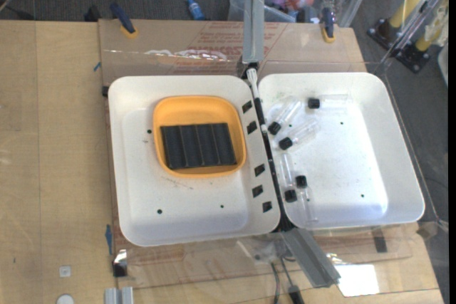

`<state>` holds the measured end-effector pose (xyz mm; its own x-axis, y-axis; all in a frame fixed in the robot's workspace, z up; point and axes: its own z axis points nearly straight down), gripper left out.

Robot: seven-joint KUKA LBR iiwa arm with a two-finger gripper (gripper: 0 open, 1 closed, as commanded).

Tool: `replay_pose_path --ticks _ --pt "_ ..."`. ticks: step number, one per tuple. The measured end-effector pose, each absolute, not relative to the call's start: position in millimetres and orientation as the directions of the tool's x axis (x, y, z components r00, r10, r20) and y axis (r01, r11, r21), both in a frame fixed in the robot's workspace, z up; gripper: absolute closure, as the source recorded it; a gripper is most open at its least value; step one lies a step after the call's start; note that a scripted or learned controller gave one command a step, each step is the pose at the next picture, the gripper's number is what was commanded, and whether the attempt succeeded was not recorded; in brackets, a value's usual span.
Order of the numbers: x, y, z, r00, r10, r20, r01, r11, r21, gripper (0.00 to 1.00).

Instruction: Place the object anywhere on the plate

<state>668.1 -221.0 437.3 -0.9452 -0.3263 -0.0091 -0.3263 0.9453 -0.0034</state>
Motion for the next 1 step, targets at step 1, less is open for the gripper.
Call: replay_pose_path --ticks 1 --pt "668.0 -221.2 437.4 -0.835 -0.55 -0.009 -0.55 0.835 -0.005 1.0"
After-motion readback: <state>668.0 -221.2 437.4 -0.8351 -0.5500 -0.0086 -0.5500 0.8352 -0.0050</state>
